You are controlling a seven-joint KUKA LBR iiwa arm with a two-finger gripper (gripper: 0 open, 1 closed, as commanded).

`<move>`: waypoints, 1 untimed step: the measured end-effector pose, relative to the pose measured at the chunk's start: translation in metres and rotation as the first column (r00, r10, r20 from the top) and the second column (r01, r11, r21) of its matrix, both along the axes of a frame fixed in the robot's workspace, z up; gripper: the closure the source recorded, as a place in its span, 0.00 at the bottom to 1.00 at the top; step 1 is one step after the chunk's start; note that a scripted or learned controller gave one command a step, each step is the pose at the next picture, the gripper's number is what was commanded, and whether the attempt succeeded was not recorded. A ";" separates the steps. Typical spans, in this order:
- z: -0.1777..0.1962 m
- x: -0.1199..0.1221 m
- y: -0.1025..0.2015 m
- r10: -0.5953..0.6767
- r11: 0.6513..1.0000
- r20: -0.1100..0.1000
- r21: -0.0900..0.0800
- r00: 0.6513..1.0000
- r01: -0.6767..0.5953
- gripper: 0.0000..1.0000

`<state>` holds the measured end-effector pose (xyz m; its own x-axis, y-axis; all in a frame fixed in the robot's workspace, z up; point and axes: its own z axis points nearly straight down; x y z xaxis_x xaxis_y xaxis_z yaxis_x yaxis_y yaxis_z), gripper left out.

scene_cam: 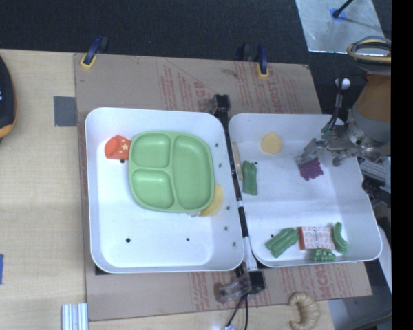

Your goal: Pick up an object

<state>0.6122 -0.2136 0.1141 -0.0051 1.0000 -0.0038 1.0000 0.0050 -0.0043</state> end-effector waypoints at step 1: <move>-0.023 -0.014 0.007 -0.004 1.000 -0.003 0.004 1.000 0.004 0.00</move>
